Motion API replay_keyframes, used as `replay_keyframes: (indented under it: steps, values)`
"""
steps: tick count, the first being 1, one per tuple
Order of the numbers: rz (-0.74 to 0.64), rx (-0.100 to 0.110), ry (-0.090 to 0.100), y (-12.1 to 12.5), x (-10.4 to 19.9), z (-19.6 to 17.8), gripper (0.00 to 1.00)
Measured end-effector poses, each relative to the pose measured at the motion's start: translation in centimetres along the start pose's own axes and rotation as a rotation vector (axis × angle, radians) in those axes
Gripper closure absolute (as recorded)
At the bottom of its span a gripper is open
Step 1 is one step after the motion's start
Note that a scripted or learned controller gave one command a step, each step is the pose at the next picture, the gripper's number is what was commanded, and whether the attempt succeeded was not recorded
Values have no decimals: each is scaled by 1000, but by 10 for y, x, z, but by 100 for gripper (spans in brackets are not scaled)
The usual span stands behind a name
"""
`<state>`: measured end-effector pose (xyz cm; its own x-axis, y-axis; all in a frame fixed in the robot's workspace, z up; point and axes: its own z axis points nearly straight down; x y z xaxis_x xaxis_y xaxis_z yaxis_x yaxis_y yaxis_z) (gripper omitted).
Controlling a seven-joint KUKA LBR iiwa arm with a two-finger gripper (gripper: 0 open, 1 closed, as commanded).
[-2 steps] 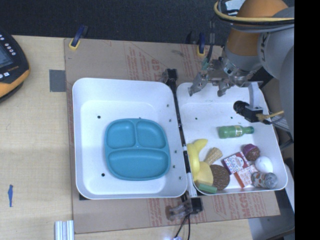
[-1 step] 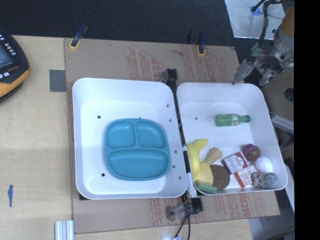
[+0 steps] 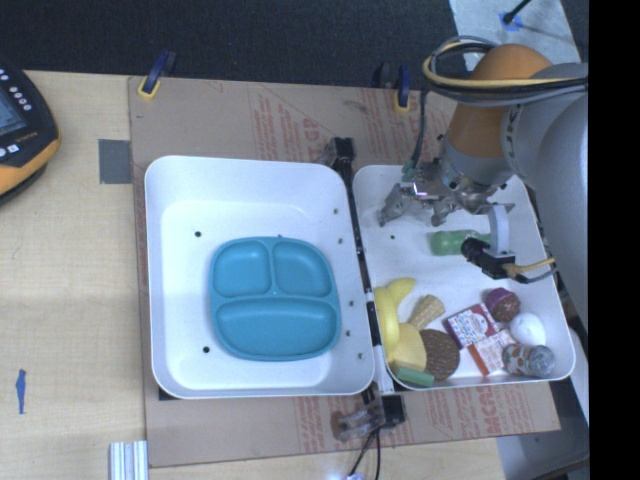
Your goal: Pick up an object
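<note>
My gripper (image 3: pixel 428 206) hangs over the back of the right bin (image 3: pixel 560 313), open, with nothing between its fingers. A green cylinder-like piece (image 3: pixel 452 241) lies just in front of it, apart from it. Further forward in that bin lie a yellow banana-shaped toy (image 3: pixel 392 302), a tan piece (image 3: pixel 427 310), a dark brown round piece (image 3: pixel 439 352), a red-and-white packet (image 3: pixel 474 330), a purple ball (image 3: pixel 502 303) and a white egg-like piece (image 3: pixel 529 328).
The left bin (image 3: pixel 180 218) holds a blue divided plate (image 3: pixel 274 298). A black cable end (image 3: pixel 488 258) from the arm hangs over the right bin near the green piece. An orange-and-black device (image 3: pixel 20 128) sits at the bench's left edge.
</note>
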<state>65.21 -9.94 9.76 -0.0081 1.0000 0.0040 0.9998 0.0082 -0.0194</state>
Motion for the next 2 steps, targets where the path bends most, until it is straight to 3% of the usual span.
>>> replay_keyframes:
  steps: [1, 2]
  values:
    - [6, -13, -6, -21, -28, -11, 0]
    - [8, -18, -7, 4, -77, 6, 0]
